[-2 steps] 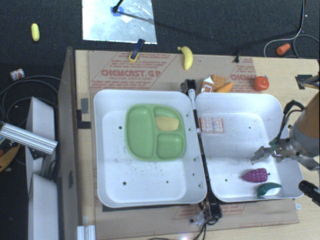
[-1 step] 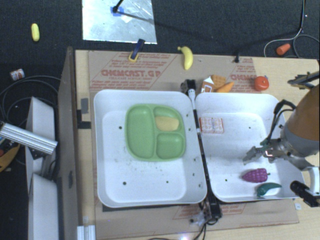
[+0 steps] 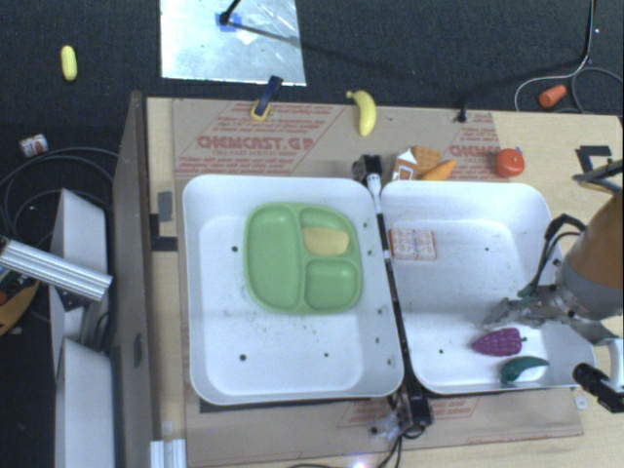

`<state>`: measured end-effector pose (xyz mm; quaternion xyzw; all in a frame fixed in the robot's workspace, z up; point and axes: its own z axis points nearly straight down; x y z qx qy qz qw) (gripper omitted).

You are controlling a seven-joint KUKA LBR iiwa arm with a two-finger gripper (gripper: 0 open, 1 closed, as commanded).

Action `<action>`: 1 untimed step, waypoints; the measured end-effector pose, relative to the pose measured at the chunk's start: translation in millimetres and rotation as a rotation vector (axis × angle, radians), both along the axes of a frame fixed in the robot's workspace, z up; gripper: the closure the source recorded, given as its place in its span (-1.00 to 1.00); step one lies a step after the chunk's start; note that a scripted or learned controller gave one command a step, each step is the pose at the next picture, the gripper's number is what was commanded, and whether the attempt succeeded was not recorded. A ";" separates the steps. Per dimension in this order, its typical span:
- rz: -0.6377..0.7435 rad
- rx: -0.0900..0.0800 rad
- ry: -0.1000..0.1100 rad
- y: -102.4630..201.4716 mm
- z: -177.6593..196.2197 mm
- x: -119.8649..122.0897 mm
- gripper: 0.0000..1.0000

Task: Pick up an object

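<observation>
the fingers (image 3: pixel 507 310) are seen low in the right bin (image 3: pixel 458 203), spread apart with nothing pinched between them. the purple grape cluster (image 3: pixel 498 341) lies just below them, near but apart, and the dark green object (image 3: pixel 524 368) lies a little further below, close against the bin's near wall. a pink card (image 3: pixel 412 244) lies well apart, up and to the left of the fingers.

a miss is judged likely if the fingers are lowered as they stand, since the grapes sit off to one side (they may be nudged rather than enclosed). the green object could be pushed against the near wall, where little room is left for a finger. open floor is offered to the left of the fingers; the arm (image 3: pixel 595 261) crowds the other side.
</observation>
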<state>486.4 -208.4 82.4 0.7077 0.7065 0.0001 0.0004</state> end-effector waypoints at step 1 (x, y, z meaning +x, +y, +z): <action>0.008 -0.004 -0.013 17.0 124.4 3.0 -1.00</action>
